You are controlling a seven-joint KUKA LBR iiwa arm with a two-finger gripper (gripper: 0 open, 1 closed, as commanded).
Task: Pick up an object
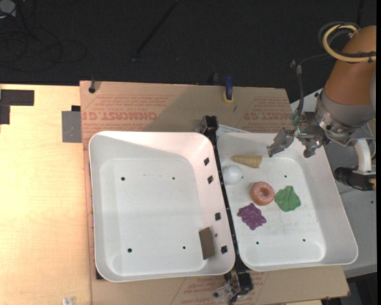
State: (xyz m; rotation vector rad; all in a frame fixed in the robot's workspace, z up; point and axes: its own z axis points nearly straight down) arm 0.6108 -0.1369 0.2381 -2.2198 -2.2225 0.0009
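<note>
Holding a brown block at its 5 o'clock corner, the left bin sits beside the right bin, which holds a white ball, cone, purple cluster, pink doughnut and green lump. At its 1 o'clock rim, the gripper hovers, fingers spread, holding nothing.

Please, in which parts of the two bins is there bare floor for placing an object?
The left bin is bare except a brown block at its near right edge. In the right bin, the near strip below the purple piece is free; around the donut and green piece is crowded.
</note>
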